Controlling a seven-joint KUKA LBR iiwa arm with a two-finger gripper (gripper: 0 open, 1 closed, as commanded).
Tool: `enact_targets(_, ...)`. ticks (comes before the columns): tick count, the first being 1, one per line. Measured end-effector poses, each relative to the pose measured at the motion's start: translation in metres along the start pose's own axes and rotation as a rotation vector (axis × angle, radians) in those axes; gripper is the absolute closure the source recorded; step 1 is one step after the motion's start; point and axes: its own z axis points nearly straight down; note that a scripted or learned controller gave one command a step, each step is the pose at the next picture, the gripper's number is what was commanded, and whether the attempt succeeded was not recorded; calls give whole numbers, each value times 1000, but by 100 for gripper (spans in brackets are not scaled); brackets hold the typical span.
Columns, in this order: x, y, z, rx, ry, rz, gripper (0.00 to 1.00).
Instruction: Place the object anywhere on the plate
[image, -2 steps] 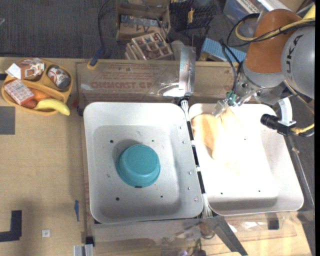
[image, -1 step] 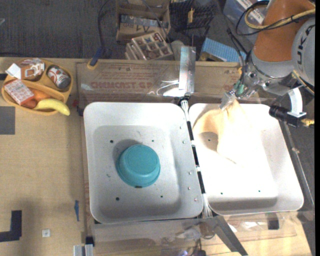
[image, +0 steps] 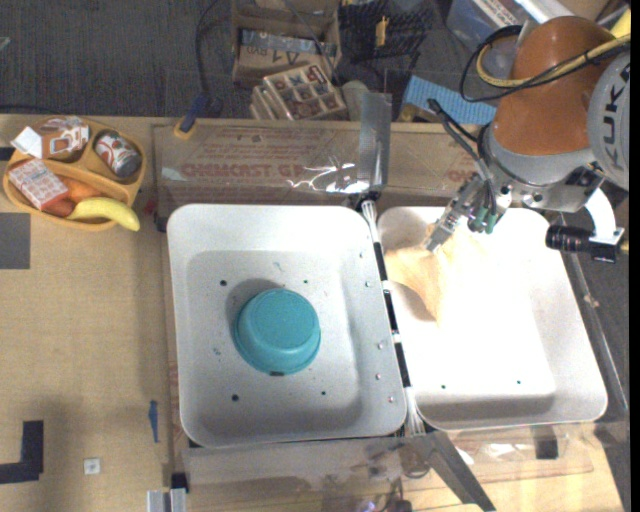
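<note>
A round teal plate lies in the middle of the left white bin. My gripper hangs over the back left corner of the right white bin, slanting down and to the left, well to the right of the plate. Just below its tip a pale tan patch lies on the bin floor near the left wall; its shape is too faint to say what it is. I see nothing clearly held at the gripper's tip.
The wall between the two bins runs between the gripper and the plate. A cardboard box stands behind the bins. A yellow tray of toy food sits at the back left of the bench.
</note>
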Motion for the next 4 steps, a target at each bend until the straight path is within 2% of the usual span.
enact_targets(1,54,3,0,-1,0,-396,100)
enact_targets(2,102,14,10,-1,0,-632,100)
enact_targets(3,151,28,16,-1,1,-636,100)
enact_targets(4,199,43,6,-1,2,-637,100)
